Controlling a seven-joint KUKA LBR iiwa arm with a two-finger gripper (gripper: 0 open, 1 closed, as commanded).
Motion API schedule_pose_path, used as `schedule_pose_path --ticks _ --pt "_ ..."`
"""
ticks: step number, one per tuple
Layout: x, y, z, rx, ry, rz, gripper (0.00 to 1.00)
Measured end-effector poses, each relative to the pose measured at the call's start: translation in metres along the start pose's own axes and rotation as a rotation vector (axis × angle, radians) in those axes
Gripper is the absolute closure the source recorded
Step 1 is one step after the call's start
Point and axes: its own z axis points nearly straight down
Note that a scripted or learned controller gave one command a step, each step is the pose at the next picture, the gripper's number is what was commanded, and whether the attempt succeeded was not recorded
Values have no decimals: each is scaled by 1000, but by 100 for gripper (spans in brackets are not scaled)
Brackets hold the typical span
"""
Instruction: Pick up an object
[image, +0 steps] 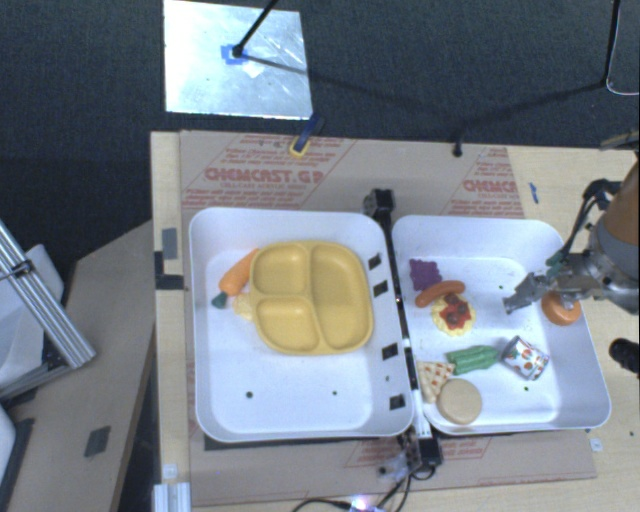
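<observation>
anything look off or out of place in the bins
Mostly tidy. One oddity: the toy carrot in the left bin lies wedged against the outer left edge of the yellow divided plate, not in a compartment. The small foods in the right bin lie scattered but nothing looks spilled or broken.

Dark blue-grey carpet floor surrounds the bench, a pale wood surface. Brown cardboard sheet with red print lies on the bench. A shiny metal plate rests on the floor behind. Aluminium framing at left.
</observation>
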Motion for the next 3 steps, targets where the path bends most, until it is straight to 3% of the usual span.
schedule_pose_path --ticks 2,3 --pt "-3 3 110 0 1 1 0" --pt "-4 6 111 -6 -2 3 0"
